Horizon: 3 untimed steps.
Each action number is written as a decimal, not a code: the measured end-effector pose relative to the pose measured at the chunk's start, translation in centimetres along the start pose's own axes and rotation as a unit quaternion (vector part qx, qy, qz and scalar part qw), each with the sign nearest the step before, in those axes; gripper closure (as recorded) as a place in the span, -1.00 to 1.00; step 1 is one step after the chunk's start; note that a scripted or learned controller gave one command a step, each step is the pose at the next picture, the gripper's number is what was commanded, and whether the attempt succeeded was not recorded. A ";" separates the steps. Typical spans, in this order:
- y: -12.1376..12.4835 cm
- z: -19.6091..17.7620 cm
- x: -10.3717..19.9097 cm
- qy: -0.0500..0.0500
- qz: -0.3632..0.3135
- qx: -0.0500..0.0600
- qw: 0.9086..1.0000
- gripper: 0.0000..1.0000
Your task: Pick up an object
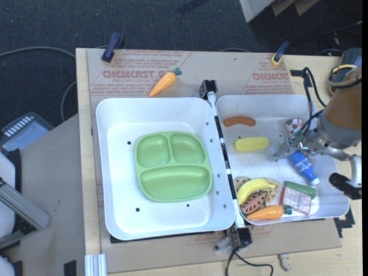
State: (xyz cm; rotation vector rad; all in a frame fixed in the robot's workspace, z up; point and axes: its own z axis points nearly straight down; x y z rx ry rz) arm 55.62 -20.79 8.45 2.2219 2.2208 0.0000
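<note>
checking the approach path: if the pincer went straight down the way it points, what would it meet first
Probably the blue bottle, lying just under the pincer in the right bin. Depth is hard to judge from this slanted view, so it might reach bare bin floor beside it.

Glossy white plastic bins (115, 154); matt green plastic plate (172, 167); bench (190, 68) apparently bare wood.

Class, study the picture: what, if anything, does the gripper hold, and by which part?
It cannot be told. The gripper sits right by the blue bottle in the right bin, but no grasp is visible.
</note>
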 end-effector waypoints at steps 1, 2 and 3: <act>0.1 -1.0 0.0 -0.001 0.000 -0.001 1.000 1.00; 2.3 0.0 7.7 0.001 -0.001 0.000 1.000 1.00; 7.1 -10.1 15.2 0.001 -0.001 -0.001 1.000 1.00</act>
